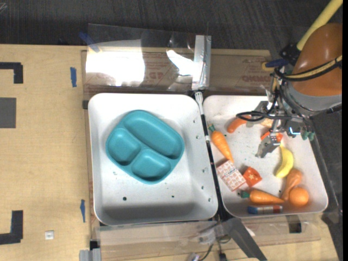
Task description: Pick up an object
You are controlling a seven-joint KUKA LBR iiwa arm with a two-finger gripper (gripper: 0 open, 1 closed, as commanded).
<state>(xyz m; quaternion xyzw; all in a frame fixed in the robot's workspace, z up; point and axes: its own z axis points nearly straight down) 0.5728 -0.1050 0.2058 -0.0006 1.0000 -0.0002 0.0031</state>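
The pincer (266, 148), its opening impossible to judge, hovers in the right bin (318, 192) just beside the banana (284, 162), a light, smooth, rigid-looking toy probably best gripped across its narrow curved middle to stop it slipping.

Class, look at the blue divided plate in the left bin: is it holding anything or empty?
Empty. The blue divided plate shows three bare compartments; the toy food lies in the right bin.

yellow banana (284, 163), upright; right bin (321, 200)
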